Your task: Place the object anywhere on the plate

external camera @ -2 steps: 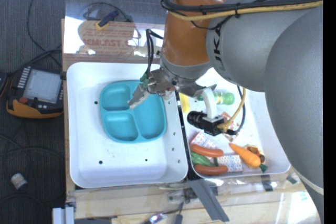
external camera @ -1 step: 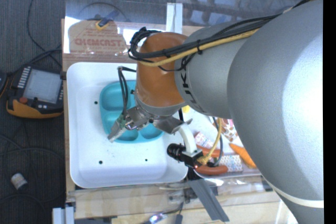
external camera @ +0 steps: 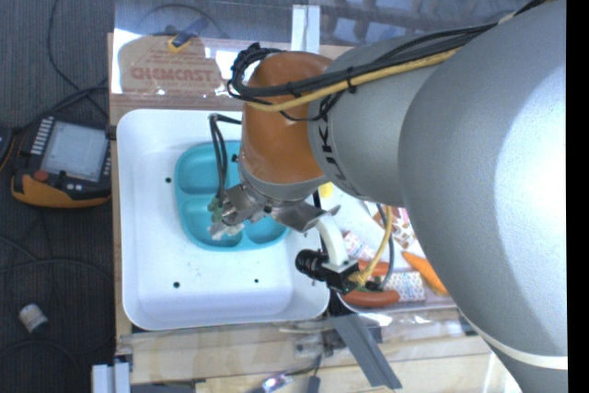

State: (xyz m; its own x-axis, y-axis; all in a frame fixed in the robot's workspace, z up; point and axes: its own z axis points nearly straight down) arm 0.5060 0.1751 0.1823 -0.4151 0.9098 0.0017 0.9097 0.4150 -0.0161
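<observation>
the end effector [external camera: 224, 221] hangs low over the blue plate [external camera: 198, 189], its metal tip right at the plate's near portion. whether it is released or clenched cannot be told from here; the tip is a small bright cluster half hidden under the orange band [external camera: 281, 129] of the arm. something pale sits right at the tip, on or just above the plate, but it is too small and blurred to call it the object with any confidence, so the object's exact place is uncertain; if it is that pale bit, it lies over the plate's lower half.

judging the step in hand as the set-down: it would go best with a straight, slow descent until the thing rests on the flat of a compartment and not on the raised divider, then a clean release and a vertical lift so nothing drags back out over the rim.

the plate lies in the left white bin [external camera: 147, 290], toward its upper middle, with bare white floor around it. the right bin [external camera: 354, 304] is mostly covered by the grey arm [external camera: 479, 161]; orange and red pieces and some printed packets show at its near edge. behind the bins a cardboard sheet [external camera: 170, 69] lies on the bench. on the dark carpet [external camera: 55, 5] to the left sits a handheld pendant [external camera: 64, 161] with a screen, cables trailing nearby.
</observation>
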